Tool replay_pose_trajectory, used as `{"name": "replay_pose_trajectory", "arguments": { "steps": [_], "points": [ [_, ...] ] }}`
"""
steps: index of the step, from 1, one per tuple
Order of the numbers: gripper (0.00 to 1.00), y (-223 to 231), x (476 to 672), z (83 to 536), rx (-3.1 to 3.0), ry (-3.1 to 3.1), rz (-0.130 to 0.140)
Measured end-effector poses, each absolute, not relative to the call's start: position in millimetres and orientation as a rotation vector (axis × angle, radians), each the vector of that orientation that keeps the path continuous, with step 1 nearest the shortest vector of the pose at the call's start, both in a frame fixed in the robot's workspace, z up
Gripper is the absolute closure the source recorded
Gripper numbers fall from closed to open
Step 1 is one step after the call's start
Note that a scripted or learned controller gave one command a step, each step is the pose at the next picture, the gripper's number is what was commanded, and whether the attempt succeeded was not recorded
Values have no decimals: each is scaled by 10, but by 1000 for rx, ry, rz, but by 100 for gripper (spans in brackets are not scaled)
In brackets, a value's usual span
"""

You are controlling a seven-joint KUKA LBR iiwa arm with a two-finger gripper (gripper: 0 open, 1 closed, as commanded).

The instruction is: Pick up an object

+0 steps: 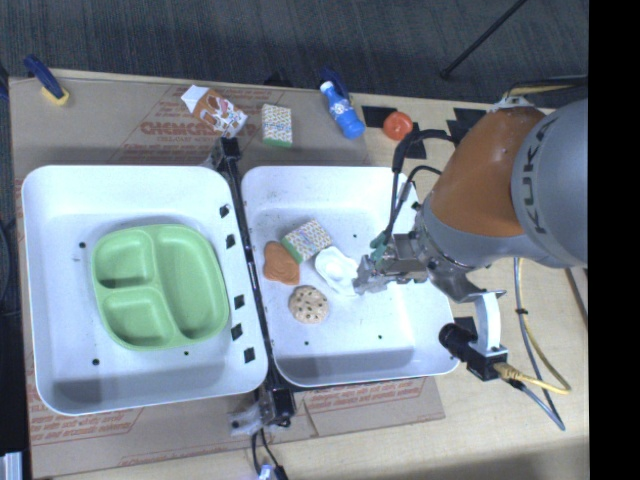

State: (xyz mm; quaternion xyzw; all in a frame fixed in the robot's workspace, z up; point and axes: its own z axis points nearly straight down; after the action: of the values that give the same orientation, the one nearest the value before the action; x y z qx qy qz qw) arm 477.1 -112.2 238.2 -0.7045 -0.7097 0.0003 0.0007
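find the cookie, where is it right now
The cookie lies in the right bin, just below the orange piece and the white object.

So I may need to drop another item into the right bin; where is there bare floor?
In the right bin, the front strip below the cookie is bare, and so is the back strip above the checkered packet. The middle is crowded: packet, orange piece, cookie and white item cluster by the gripper.

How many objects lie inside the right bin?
4: an orange piece, a patterned block, a white object beside the claw, and a cookie. The arm may hide others.
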Motion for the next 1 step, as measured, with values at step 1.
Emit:
{"name": "replay_pose_trajectory", "arguments": {
  "steps": [1],
  "points": [
    [0, -1123, 4770, 2383, -2213, -2228, 1]
  ]
}}
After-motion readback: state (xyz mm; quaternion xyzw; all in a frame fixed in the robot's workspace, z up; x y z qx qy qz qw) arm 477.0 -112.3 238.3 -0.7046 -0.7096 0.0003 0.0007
